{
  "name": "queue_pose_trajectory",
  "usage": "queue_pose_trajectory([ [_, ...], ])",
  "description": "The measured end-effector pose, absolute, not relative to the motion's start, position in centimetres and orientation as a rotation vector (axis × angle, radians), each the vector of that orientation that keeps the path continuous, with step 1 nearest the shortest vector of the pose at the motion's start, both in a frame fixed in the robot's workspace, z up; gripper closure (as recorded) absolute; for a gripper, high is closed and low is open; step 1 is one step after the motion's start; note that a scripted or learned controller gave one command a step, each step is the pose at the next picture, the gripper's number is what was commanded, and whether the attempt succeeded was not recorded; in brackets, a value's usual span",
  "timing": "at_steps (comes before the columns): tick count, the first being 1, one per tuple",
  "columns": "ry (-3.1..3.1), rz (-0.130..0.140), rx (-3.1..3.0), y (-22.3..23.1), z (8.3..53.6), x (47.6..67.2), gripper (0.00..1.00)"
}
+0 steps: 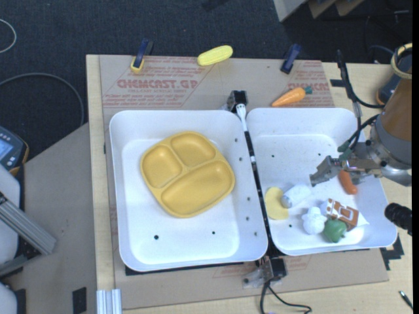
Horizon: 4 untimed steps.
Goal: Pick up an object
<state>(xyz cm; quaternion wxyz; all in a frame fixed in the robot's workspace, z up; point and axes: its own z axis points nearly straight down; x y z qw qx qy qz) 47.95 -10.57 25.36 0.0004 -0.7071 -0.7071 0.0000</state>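
My gripper (332, 173) is low over the right bin (294, 126), near its right side, and it looks open, with one grey finger (321, 174) slanting down to the left. A small orange piece (349, 184) lies just under its right side; nothing shows held between the fingers. Below the gripper lie a white lump (298, 193), a yellow piece (276, 203), a white ball (313, 222), a green toy (334, 231) and an orange-and-white block (342, 211).
A yellow divided plate (187, 174) lies in the left bin (131, 227). On the board behind the bins are a yellow toy (215, 55), a toy carrot (289, 97) and two blue clamps (140, 55) (291, 58). The arm's orange band (396, 120) stands at the right edge.
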Motion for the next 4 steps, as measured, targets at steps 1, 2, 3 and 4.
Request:
queue_pose_trajectory([
  [1,-2.223,-0.002,-2.222,-10.6,26.4,48.0,1.0],
  [2,-2.228,0.002,-2.204,-0.3,22.9,49.0,1.0],
  [3,-2.231,-0.006,-2.211,6.3,25.1,47.9,1.0],
  [4,-2.237,-0.023,-2.213,13.2,36.8,48.0,1.0],
])
